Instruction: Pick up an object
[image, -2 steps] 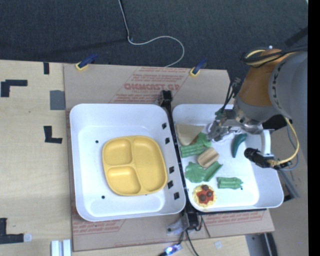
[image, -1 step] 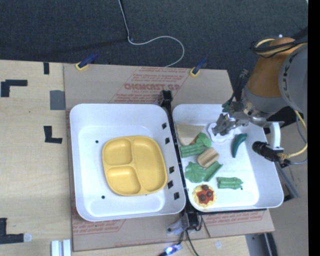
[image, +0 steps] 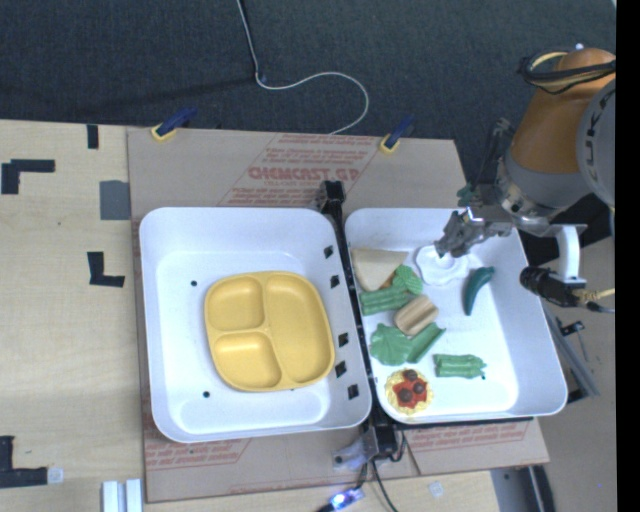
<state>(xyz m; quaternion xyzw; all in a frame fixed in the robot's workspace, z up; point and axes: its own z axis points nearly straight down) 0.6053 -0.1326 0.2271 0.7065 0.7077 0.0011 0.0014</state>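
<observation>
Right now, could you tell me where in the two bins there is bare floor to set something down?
The left white bin has bare floor all around the yellow divided plate, widest toward its far and left walls. In the right white bin, the strip along the right wall is free. Its left half is crowded with green toy vegetables, and the gripper hangs over the far part.

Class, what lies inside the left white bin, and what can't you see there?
Inside the left white bin lies one yellow three-compartment plastic plate; its compartments look bare. The bin floor beneath the plate is covered.
</observation>
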